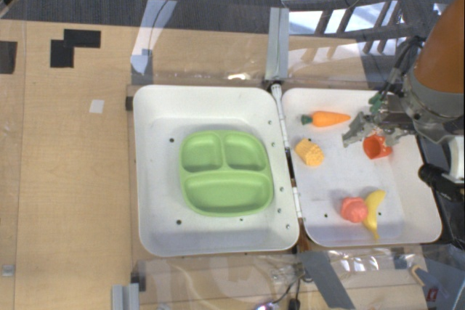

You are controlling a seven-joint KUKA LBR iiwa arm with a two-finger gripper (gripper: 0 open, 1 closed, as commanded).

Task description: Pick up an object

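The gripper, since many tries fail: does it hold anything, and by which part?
It cannot be told. The gripper sits right over a red-orange object in the right bin.

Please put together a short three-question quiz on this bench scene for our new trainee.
1. True or false: the green divided plate lies in the left bin.
2. Which toy lies nearest the gripper? A) corn cob B) red-orange piece C) banana
3. Fill in: the pink toy touches the ____.

Key
1. True.
2. B; the carrot lies further to the gripper's left in the view.
3. Banana, in the right bin.
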